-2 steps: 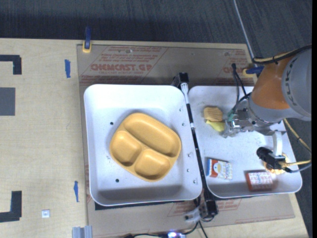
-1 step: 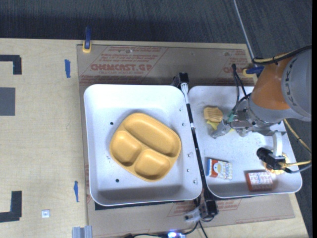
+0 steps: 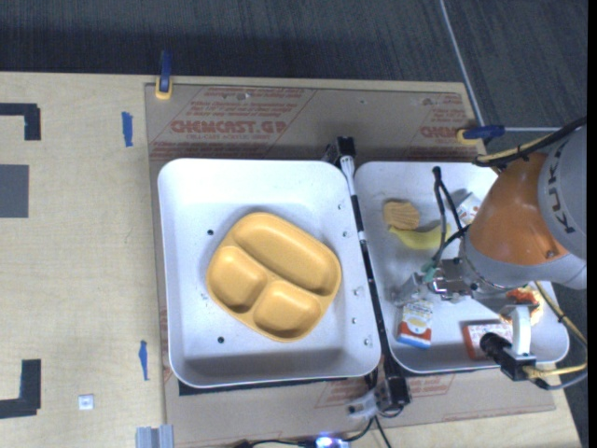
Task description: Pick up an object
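Note:
My gripper (image 3: 431,285) hangs low over the middle of the right bin (image 3: 373,250), below the arm's orange band (image 3: 511,222). Just under it, toward the bin's front, stands a small red and white carton (image 3: 416,325). A yellow banana (image 3: 416,239) and a round tan waffle (image 3: 403,215) lie behind the gripper, toward the back of the bin. A red box (image 3: 478,336) lies at the front right, partly behind a white and black fitting (image 3: 519,334). The arm hides the right part of this bin.
The left bin (image 3: 187,203) holds a yellow tray (image 3: 272,274) with three compartments. A black divider (image 3: 359,241) runs between the two bins. Cardboard (image 3: 233,119) lies under both bins, with blue clamps at its corners. Cables trail by the front right edge.

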Controlling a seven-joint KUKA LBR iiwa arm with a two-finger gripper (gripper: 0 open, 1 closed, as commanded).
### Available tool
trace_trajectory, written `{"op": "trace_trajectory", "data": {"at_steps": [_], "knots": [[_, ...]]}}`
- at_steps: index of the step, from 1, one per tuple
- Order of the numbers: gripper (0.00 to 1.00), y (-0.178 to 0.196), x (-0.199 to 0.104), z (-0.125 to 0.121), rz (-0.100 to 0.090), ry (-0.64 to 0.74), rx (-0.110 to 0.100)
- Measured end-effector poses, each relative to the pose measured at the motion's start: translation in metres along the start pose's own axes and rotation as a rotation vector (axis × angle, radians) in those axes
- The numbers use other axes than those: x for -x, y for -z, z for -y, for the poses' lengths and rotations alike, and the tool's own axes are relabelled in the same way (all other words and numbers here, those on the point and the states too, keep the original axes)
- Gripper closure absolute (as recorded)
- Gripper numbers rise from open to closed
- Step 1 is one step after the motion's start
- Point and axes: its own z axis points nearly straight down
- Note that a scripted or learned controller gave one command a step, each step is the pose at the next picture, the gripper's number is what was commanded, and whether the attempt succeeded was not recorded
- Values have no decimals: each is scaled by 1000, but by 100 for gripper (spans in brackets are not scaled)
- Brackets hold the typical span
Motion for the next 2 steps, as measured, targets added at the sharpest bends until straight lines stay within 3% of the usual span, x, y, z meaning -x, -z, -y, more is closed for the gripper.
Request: {"op": "trace_trajectory", "data": {"at_steps": [1, 2], "knots": [[0, 0, -1, 15, 1, 0, 5], [0, 0, -3, 15, 3, -2, 5]]}}
